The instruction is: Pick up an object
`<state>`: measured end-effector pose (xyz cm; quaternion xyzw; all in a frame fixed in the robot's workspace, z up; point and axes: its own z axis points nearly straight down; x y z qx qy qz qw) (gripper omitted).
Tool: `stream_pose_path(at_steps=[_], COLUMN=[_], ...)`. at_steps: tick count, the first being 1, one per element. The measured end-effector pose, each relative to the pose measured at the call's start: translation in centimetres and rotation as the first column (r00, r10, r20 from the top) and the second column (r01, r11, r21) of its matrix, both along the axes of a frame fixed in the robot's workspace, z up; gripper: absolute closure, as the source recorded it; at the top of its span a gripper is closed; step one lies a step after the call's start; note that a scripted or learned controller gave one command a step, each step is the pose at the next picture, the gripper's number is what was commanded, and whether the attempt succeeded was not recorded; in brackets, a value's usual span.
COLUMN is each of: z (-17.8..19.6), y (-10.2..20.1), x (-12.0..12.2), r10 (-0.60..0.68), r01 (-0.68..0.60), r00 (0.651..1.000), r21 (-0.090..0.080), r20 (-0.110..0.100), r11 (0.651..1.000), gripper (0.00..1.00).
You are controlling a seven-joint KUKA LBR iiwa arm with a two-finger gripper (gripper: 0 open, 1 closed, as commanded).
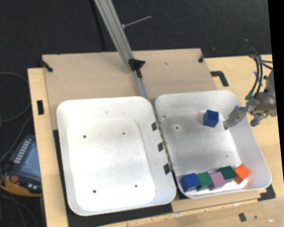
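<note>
The pincer [243,118] hangs at the right rim of the right bin [194,145], its two grey fingers spread apart with nothing between them, one fingertip [230,120] reaching over the bin's inner wall and the other lying outside it. Cables run up from the wrist toward the right edge of the view. Just to the left of the pincer, apart from it, a blue cube [210,118] sits alone on the bin floor in the far half. Along the near wall of the same bin five blocks stand in a row, touching or nearly so: a blue block [189,181], a green block [204,180], a pink block [217,179], a dark green block [227,172] and an orange block [242,172] at the right corner. The left bin [111,153] lies side by side with the right one, joined by small dark clips along the shared edge. Both bins rest on a pale wooden bench [128,72], with a black mat showing beneath their near edges. A slanted metal rail [117,31] rises from the far side of the bench. The floor around is dark carpet, with loose cables and a handheld control pendant [23,168] at the left.
</note>
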<state>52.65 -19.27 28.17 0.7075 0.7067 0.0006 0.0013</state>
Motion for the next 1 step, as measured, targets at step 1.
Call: stream_pose_path(at_steps=[1], z=[-9.27], y=[0.07], x=[8.44], r10=[0.005], r01=[-0.005], r00=[1.000], r21=[0.001], r20=[-0.006], r11=[1.000], gripper=[0.00])
